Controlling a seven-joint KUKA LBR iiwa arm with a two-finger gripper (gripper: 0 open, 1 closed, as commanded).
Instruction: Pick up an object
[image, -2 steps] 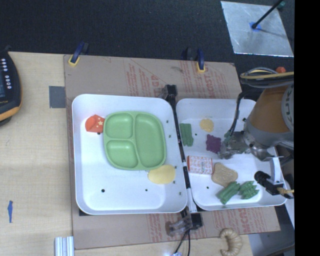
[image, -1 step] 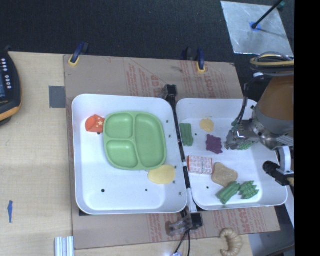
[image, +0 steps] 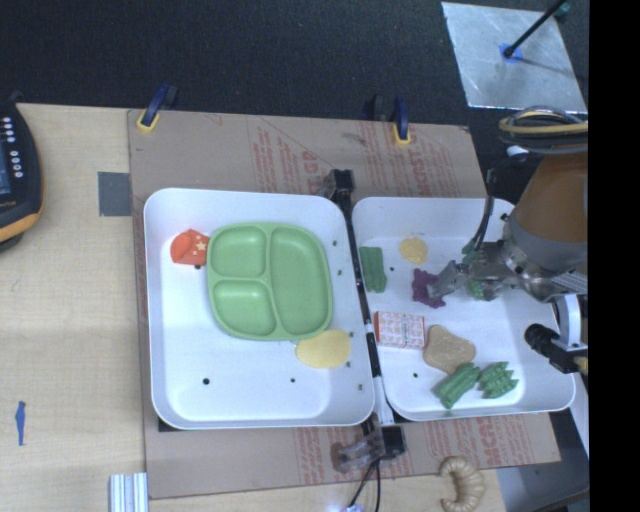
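Apparently mid-reach, our gripper (image: 462, 277) hangs low in the right bin (image: 540, 400) beside the purple toy (image: 430, 288), though we cannot tell its state.

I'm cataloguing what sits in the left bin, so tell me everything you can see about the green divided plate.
The green divided plate is a pale green, rounded-square tray that looks like moulded plastic, with three compartments: two at the top and one at the lower left. It lies flat and slightly rotated in the left bin, toward the upper middle. Nothing lies in its compartments. A red item touches its upper left corner, and a yellow piece meets its lower right edge.
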